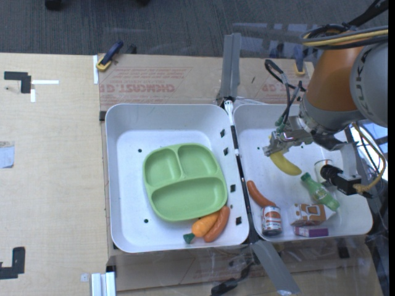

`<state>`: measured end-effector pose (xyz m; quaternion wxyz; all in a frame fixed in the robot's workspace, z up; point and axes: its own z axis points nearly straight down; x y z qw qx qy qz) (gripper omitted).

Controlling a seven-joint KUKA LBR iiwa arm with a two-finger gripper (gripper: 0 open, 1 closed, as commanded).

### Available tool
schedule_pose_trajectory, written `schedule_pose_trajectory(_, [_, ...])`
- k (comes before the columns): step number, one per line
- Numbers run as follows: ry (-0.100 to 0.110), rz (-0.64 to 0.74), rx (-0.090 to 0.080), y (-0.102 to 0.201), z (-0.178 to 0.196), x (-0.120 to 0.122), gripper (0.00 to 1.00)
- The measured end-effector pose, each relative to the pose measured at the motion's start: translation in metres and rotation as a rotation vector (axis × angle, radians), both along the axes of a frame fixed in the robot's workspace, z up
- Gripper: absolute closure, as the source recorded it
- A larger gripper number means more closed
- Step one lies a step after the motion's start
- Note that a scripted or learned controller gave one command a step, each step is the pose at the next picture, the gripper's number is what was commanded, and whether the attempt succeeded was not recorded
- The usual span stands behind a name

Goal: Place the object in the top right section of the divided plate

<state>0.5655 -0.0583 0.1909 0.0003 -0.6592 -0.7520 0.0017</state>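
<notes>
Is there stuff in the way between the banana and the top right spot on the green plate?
Only the bin walls where the two bins meet. The banana lies in the right bin, under the end effector; the green plate sits in the left bin. Its top right section has nothing in it.

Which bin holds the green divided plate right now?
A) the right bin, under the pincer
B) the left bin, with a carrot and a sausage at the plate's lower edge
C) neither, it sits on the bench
B: the green divided plate lies in the left bin, with the carrot and a sausage at its lower edge, while the pincer is over the right bin.
</notes>
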Motion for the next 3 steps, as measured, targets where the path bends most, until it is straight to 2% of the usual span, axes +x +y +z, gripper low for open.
schedule_pose_trajectory(1, [-0.002, 0.067, 0.001, 0.046, 0.048, 0.01, 1.0])
schedule_pose_trajectory(2, [0.002, -0.076, 0.0, 0.128, -0.001, 0.015, 1.0])
schedule_pose_trajectory(3, [0.002, -0.076, 0.0, 0.128, -0.001, 0.016, 0.0])
